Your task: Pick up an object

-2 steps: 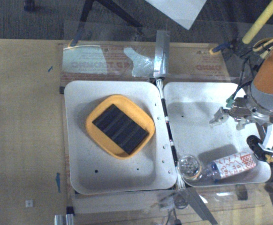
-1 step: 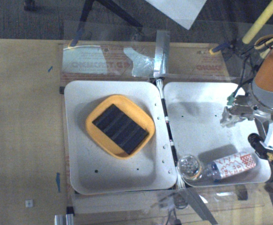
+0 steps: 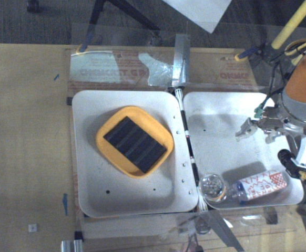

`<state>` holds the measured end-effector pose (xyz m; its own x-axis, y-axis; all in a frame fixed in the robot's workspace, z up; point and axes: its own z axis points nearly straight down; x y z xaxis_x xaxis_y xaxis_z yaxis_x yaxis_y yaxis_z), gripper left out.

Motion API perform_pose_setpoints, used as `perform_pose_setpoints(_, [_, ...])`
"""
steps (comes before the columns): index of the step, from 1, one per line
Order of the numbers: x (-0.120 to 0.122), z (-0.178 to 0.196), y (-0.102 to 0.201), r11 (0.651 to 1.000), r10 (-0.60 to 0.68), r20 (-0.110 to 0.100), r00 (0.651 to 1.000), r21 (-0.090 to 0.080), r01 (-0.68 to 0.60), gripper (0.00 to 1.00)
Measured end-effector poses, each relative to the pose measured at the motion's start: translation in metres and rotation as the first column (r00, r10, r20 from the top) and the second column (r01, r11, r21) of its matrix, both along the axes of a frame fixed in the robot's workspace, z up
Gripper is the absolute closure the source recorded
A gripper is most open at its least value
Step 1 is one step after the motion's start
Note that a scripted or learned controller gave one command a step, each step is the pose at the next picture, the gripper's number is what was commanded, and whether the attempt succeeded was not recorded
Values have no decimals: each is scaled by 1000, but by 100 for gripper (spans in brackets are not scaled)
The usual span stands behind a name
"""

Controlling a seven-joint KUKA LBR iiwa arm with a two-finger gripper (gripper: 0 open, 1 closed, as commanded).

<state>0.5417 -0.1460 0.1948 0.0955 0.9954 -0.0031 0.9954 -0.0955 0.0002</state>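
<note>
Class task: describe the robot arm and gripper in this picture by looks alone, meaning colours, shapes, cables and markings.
The arm enters from the right: a rounded grey body with an orange band above the wrist. Dark cables, one with a small green tag, run down toward the gripper, a pale grey metal piece with thin, angular fingers. Black fittings sit below the wrist.

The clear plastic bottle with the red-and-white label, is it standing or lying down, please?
Lying down: the clear plastic bottle rests lengthwise along the right white bin's near wall.
</note>
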Motion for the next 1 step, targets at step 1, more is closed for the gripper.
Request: perform_pose_setpoints(1, [-31,-107,10,938,346,6,938,1,-346,0])
